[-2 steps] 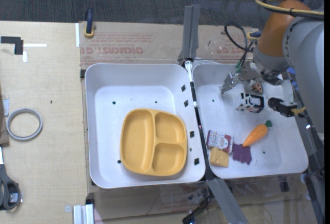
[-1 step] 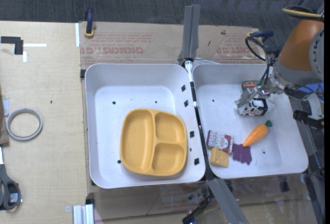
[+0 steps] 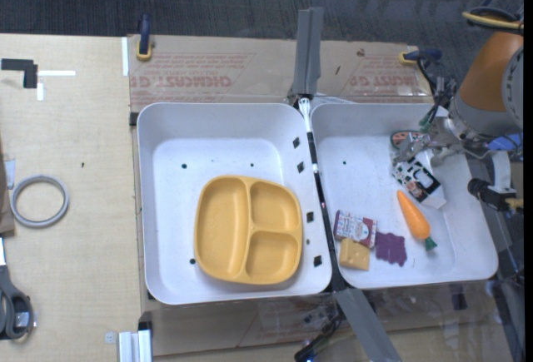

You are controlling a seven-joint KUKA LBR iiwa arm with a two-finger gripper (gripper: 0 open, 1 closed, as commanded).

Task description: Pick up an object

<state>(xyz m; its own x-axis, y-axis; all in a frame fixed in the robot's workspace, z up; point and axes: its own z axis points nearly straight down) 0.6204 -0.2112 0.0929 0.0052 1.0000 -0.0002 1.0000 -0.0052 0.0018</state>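
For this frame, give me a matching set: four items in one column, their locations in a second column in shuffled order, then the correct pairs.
Items:
1. yellow divided plate
2. toy carrot
3. purple piece
4. roll of tape

Places:
A. on the wooden bench, left of both bins
B. in the left bin
C. right bin, near its front edge, beside a yellow block
D. right bin, just below the gripper and a black-and-white packet

Pairs: 1-B, 2-D, 3-C, 4-A

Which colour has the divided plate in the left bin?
Yellow-orange; the plate shows best in the camera view.
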